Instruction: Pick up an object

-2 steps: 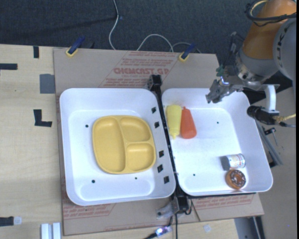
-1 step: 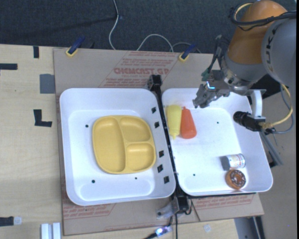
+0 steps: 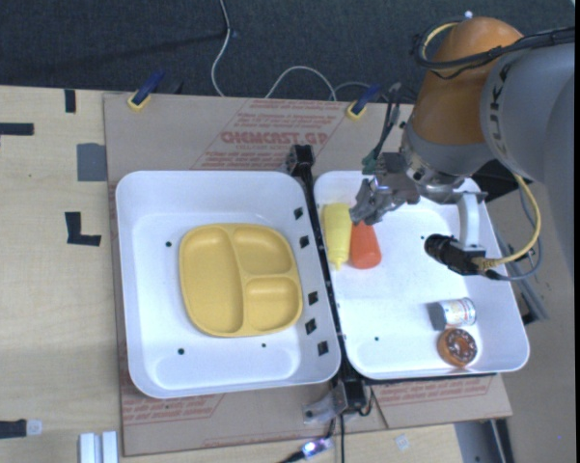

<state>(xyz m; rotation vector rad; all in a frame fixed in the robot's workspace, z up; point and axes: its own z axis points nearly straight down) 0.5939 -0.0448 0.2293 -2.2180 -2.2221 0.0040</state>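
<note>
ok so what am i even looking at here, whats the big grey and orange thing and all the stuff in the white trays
It is a robot arm, grey with an orange band, reaching in from the right. One camera fixed above the bench looks down at a slant. At the arm's end is a two-finger gripper, hovering over the right bin. Under it lie a yellow object and an orange one. Nearer the front are a small can and a brown round item. The left bin holds a yellow divided plate. I cannot see anything held.
</note>
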